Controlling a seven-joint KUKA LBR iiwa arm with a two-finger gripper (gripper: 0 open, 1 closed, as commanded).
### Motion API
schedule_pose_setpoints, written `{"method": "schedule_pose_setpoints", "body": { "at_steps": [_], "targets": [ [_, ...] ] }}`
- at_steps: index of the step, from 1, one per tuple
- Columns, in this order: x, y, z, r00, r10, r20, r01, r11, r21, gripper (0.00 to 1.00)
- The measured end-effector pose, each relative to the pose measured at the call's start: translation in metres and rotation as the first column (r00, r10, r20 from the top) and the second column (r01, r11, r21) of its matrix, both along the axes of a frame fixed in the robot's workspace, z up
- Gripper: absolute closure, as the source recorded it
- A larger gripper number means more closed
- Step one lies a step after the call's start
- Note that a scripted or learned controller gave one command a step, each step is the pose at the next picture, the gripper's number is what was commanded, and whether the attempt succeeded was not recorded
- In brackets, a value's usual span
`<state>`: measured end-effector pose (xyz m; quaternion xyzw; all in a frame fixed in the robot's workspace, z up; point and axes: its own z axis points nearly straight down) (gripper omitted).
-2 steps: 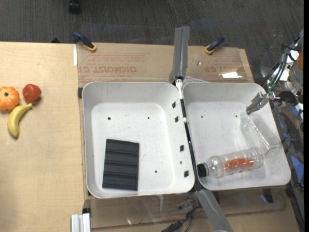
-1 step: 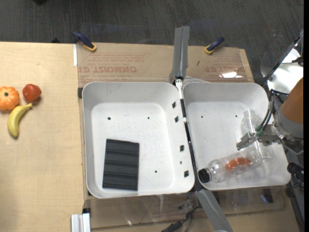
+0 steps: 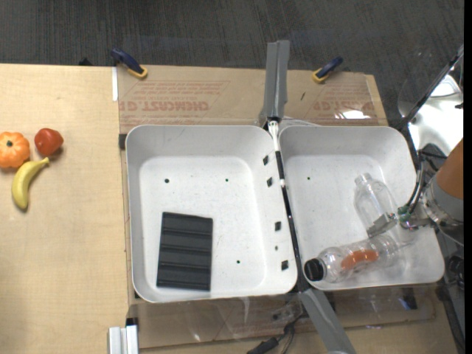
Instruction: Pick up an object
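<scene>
Bins sit side by side on the desk [image 3: 59, 271], over a sheet of brown cardboard [image 3: 192, 94] that two clamps [image 3: 129, 63] pin along the far edge. A grey divider [image 3: 276, 80] runs between the left bin [image 3: 136, 198] and the right bin [image 3: 295, 198]. In the left bin a black ribbed pad [image 3: 185, 251] lies flat near the near-left corner. In the right bin two clear plastic bottles lie toward its right side: the capped bottle [image 3: 354, 259] rests on its side along the near edge, its black cap pointing toward the divider and something orange showing inside it; the second bottle [image 3: 370, 198] lies just beyond it, angled toward the far edge. The gripper [image 3: 391, 221] comes in over the bin's right rim and sits low between the two bottles, touching or nearly touching both; whether its fingers are spread or pressed together I cannot tell, since clear plastic and glare blur them. No bottle is plainly pinched. On the desk's left edge, well apart from the bins, lie an orange [image 3: 12, 150], a red apple [image 3: 49, 141] and a banana [image 3: 26, 183], close together
</scene>
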<state>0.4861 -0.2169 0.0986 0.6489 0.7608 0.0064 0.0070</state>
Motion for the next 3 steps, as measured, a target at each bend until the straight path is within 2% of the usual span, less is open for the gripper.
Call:
{"method": "schedule_pose_setpoints", "body": {
  "at_steps": [1, 2, 3],
  "targets": [
    [-0.006, 0.013, -0.004, 0.996, 0.09, -0.01, -0.09, 0.996, -0.008, 0.0],
    [0.017, 0.014, -0.005, 0.942, -0.336, -0.016, 0.336, 0.942, 0.002, 0.0],
    [0.085, 0.01, -0.006, 0.95, -0.311, -0.02, 0.311, 0.95, 0.008, 0.0]
  ]
}}
